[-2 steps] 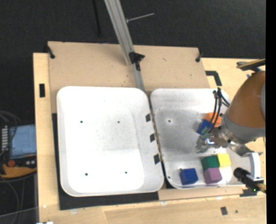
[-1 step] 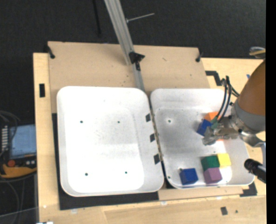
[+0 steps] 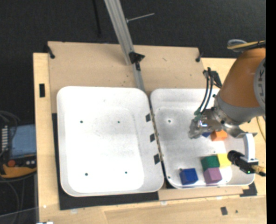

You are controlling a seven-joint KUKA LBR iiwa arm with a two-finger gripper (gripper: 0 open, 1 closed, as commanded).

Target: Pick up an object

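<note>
Orange block (image 3: 218, 136) just beside fingers (image 3: 196, 129)

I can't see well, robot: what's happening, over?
Gripper low over right bin, beside orange block. Blue, green, purple, yellow blocks loose nearby.

— Where does the camera sit?
— High above the counter (image 3: 105, 64), looking down at a slant, far enough back to take in both white bins (image 3: 67, 139) side by side — the arm (image 3: 243, 85) enters from the right.
</note>
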